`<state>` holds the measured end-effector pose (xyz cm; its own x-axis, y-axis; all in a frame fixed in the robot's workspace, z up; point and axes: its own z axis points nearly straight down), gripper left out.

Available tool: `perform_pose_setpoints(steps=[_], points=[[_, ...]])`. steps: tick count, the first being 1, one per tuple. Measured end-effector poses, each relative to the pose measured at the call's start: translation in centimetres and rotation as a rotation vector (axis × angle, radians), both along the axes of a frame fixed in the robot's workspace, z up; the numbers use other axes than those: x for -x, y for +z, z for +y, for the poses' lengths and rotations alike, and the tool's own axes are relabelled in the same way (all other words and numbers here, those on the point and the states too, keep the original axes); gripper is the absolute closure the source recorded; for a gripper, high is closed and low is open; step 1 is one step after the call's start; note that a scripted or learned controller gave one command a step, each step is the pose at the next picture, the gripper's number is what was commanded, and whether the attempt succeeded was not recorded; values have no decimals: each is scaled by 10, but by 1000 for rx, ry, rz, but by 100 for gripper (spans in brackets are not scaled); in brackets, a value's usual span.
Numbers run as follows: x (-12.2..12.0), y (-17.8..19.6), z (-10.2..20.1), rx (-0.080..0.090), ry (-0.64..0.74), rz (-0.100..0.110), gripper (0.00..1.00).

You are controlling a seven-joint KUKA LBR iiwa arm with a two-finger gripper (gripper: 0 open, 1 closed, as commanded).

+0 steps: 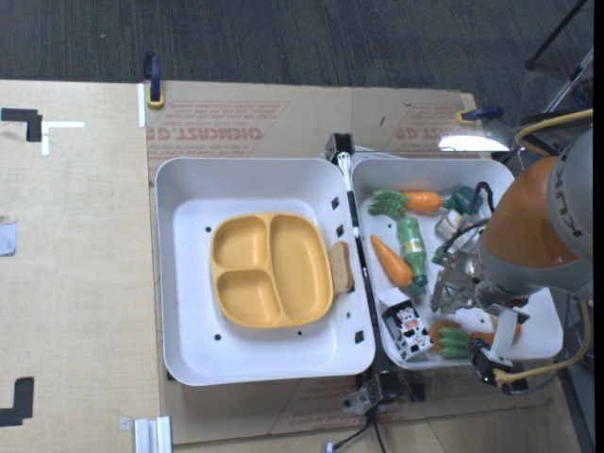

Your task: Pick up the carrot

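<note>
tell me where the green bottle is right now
The green bottle lies in the right bin, near its middle, just right of a carrot and below another carrot with a green top.

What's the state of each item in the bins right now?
Yellow divided plate: upright in left bin, compartments bare.
Bread slice: resting against the plate's right rim.
Carrot: lying loose in right bin, ungripped.
Second carrot: lying at the bin's far end.
Green bottle: lying on its side.
Gripper: over right bin.
</note>
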<state>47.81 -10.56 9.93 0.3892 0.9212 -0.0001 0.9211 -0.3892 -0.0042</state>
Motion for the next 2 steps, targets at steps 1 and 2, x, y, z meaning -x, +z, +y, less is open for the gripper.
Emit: perform_pose_setpoints(steps=[1, 2], points=[[-1, 92, 82, 2, 94, -2, 100], [-1, 92, 82, 2, 93, -2, 0]])
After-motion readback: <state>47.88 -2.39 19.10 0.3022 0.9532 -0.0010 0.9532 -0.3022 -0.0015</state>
